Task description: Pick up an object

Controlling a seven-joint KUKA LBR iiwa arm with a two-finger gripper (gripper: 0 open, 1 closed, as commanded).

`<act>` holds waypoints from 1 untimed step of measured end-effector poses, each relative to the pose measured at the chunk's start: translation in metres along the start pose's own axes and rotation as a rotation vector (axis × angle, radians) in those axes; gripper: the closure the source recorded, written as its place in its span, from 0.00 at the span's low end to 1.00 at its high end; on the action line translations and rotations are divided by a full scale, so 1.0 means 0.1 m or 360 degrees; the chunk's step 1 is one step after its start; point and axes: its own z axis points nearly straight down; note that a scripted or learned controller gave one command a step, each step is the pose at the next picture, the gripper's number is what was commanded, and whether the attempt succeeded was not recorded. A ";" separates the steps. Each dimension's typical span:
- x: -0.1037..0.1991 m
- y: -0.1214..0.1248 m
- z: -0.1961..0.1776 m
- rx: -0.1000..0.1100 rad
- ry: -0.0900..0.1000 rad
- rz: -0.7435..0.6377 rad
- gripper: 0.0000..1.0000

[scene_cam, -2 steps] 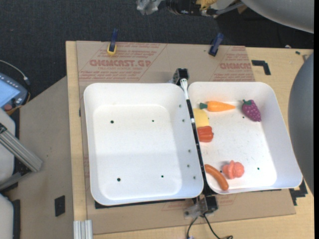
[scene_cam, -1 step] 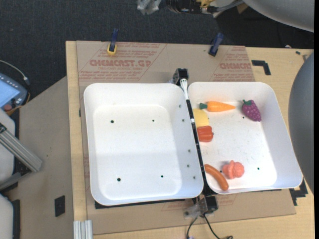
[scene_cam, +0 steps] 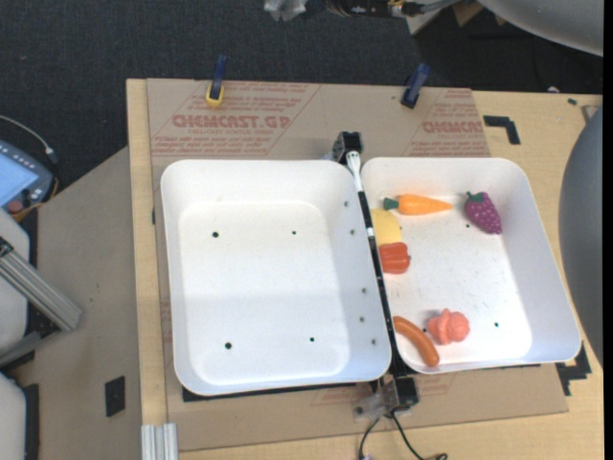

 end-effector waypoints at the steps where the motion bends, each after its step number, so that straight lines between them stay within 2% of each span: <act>1: 0.01 0.00 -0.11 -0.0007 0.0002 -0.0003 1.00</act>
